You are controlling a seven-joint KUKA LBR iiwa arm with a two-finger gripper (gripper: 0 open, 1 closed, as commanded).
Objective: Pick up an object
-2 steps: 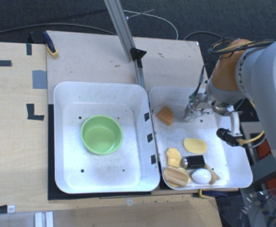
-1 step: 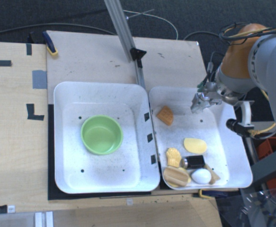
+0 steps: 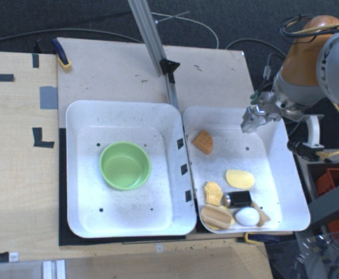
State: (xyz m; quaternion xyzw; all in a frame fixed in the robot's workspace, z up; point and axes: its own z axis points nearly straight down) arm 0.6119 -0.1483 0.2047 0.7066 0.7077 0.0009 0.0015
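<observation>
The bench carries two white bins side by side, which keeps the loose things penned and within the arm's reach. I take the right bin as the landmark for all that follows.

The arm comes in over the right bin's far right corner, its orange band high above the rim. That stance reads as an approach from outside the bin, not yet a descent onto anything.

The left bin lies against the right bin's left wall and holds a green bowl, well apart from the right bin and from the arm.

A grey pole slants down from the far side and ends at a black clamp near the right bin's far left corner.

The gripper hangs just above the right bin's far right rim, with nothing between its parts; whether it is open or closed I cannot tell at this size.

Things to pick lie inside the right bin. An orange block sits alone in its far left part, the easiest target because nothing crowds it. A yellow oval lies near the middle. At the near edge a waffle, a black piece, a bun and a white egg huddle, touching or nearly so, which would hamper a clean grasp.
</observation>
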